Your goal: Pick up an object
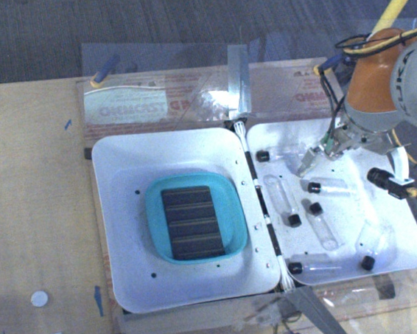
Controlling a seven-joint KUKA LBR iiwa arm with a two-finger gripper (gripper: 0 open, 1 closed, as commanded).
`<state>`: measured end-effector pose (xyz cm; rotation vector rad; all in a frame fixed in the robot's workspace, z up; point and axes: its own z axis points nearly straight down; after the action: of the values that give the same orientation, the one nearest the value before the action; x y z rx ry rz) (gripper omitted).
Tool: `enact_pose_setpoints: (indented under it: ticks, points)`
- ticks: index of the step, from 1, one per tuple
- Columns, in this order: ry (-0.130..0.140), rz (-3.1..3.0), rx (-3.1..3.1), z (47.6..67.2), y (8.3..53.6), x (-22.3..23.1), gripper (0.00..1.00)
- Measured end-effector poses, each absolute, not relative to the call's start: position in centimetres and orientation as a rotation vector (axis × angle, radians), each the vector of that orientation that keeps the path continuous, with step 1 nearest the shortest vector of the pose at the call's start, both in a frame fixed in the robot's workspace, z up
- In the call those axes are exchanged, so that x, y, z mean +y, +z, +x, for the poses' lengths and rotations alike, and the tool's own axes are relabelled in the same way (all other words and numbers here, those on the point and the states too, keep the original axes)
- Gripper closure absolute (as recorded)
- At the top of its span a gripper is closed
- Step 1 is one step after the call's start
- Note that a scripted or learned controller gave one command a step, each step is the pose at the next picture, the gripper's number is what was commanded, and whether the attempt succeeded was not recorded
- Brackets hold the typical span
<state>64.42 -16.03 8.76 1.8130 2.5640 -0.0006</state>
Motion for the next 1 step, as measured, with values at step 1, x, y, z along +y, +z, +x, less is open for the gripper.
enact_pose_setpoints:
  ticks: [1]
  points:
    - [0.005, 1.778, 2.584, 61.02, 8.85, -13.07, 0.00]
